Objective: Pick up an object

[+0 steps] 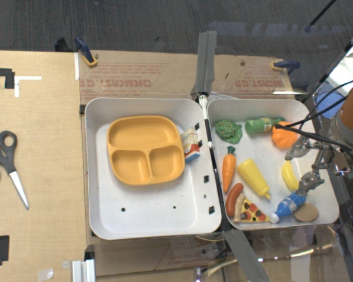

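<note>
Looking down from the camera view, the gripper (304, 167) hangs over the right edge of the right bin (256, 104), fingers spread apart with nothing between them. A yellow banana (289, 175) lies right under that gap, near the bin's right wall. Just below it, at the front right corner, sit a blue bottle (289, 207) and a brownish cookie-looking thing (306, 214). Also in that bin: an orange pepper (282, 136) and a green bottle (260, 125) along the back edge, a carrot (228, 169), a yellow mustard bottle (254, 177), a pizza slice (250, 212). The left bin (141, 219) holds a yellow divided plate (145, 148) toward its back.
</note>
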Robot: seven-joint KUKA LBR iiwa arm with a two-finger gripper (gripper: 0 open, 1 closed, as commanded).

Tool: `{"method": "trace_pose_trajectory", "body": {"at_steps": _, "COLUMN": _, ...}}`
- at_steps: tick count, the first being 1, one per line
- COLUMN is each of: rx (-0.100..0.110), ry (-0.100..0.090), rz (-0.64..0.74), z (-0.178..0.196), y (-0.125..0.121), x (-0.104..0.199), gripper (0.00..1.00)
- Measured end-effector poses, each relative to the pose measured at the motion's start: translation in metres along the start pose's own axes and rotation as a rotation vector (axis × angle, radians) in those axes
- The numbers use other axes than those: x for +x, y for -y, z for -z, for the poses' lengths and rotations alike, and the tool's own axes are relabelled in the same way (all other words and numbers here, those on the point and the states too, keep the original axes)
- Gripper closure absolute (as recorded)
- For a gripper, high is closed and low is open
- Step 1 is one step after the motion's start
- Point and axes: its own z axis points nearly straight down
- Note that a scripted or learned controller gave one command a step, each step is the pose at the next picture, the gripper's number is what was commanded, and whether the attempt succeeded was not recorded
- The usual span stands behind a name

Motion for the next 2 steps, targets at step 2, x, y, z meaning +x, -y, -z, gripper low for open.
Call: {"method": "trace_pose_trajectory", "body": {"at_steps": 2, "rx": 0.001, "ry": 0.004, "rz": -0.136, "z": -0.103, "y": -0.008, "x": -0.097, "gripper": 0.00}}
